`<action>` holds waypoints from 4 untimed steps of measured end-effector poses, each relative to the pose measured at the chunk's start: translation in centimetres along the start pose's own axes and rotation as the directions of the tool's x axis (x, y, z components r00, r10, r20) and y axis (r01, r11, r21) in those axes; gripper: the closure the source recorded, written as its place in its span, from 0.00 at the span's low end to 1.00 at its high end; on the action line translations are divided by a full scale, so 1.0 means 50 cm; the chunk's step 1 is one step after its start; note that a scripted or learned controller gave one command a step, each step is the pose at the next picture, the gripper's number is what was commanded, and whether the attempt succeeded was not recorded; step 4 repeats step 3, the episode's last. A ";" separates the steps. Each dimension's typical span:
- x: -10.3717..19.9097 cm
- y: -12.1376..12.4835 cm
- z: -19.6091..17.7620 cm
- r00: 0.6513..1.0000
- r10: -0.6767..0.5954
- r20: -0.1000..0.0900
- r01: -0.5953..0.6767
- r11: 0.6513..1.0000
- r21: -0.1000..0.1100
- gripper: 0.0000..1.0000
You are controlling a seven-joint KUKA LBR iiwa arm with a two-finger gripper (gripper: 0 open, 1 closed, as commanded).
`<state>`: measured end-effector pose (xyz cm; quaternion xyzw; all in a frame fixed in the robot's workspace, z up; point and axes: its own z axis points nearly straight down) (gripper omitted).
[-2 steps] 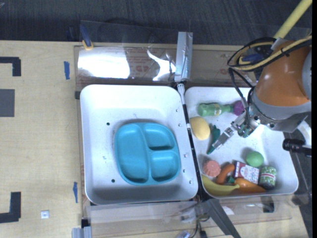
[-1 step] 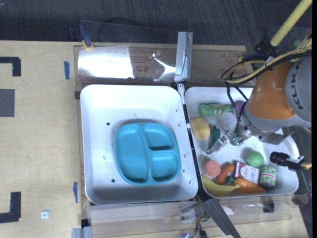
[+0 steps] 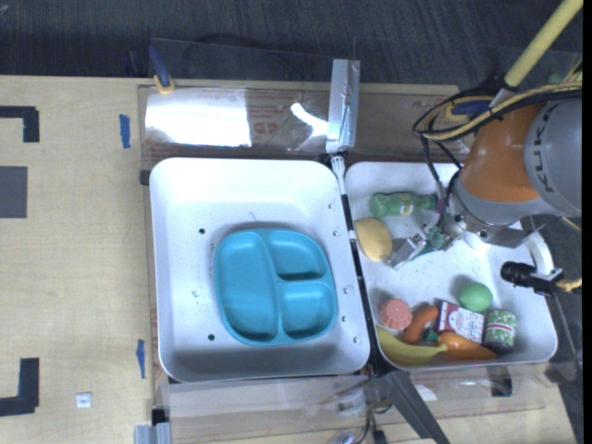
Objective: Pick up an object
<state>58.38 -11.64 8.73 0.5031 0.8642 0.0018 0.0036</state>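
In the right bin (image 3: 546, 345), my gripper (image 3: 410, 246) hangs low over the floor near the bin's left side. It points toward a yellow lemon (image 3: 374, 239) just to its left, and I cannot tell whether they touch. A green toy bottle (image 3: 400, 203) lies just beyond it. Along the front of the bin lie a pink round piece (image 3: 396, 314), a banana (image 3: 407, 351), a carrot (image 3: 465, 345), a red carton (image 3: 460, 322), a green can (image 3: 500, 329) and a green ball (image 3: 475, 296).
The left bin (image 3: 176, 248) holds a blue divided tray (image 3: 275, 285). A ridge (image 3: 350, 248) separates the two bins. The arm's orange band (image 3: 499, 160) and cables (image 3: 453, 118) hang over the right bin's far corner. A black fitting (image 3: 520, 274) juts near the right wall.
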 end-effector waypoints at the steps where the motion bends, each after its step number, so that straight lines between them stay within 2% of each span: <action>1: -0.013 0.074 0.002 0.915 0.403 0.000 -0.403 0.915 0.003 0.00; 2: 0.110 0.153 -0.201 0.963 0.270 -0.001 -0.270 0.963 -0.001 0.00; 3: 0.141 0.067 -0.273 0.960 0.281 -0.002 -0.281 0.960 0.006 0.00; 4: 0.141 0.067 -0.273 0.960 0.281 -0.002 -0.281 0.960 0.006 0.00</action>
